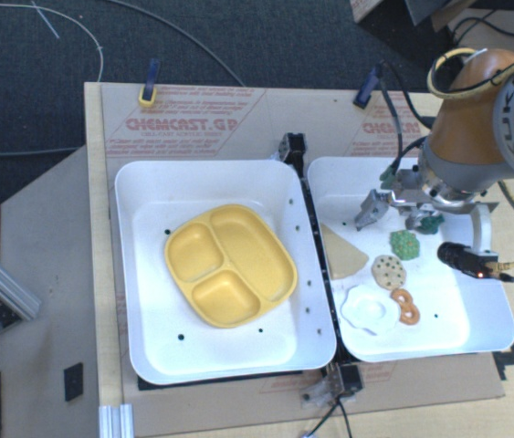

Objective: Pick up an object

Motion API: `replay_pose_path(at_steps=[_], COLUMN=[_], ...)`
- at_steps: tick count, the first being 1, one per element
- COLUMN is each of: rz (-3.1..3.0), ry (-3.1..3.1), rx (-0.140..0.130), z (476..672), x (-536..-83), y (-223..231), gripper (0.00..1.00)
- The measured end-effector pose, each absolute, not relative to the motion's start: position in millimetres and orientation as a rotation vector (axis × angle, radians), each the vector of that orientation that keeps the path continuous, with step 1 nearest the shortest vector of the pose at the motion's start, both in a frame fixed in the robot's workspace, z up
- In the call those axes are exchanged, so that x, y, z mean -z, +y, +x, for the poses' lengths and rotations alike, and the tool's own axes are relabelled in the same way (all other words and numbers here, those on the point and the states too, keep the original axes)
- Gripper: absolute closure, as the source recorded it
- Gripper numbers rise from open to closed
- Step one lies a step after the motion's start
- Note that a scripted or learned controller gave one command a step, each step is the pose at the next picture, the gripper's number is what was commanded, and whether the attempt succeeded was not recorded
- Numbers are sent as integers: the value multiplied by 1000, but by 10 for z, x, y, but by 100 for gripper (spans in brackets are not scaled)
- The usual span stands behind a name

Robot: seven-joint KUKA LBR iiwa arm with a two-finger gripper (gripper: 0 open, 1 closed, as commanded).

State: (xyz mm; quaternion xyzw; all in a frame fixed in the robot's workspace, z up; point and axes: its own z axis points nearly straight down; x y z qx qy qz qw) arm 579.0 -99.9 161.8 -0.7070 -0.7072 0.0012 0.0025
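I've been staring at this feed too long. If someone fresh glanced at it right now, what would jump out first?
Probably the yellow divided plate, sitting alone in the middle of the left bin. Next, the grey and orange arm reaching in from the right over the right bin, its gripper above the bin's upper part. Below it lies a cluster of small toy foods: a green piece, a spotted cookie, an orange pretzel and a white fried egg.

The arm [480, 108] is cut off by the right edge; the dark green item [431, 219] beside the jaws is partly hidden.
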Motion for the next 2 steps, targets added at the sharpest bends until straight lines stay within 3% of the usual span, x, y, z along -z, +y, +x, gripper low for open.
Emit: replay_pose_path(at_steps=[1, 2], rz=[-2216, -2219], ry=[-2215, -2220], rx=[-6, 6], z=[5690, 5717], x=[-1099, -892], y=[-935, -924], gripper=[0, 0])
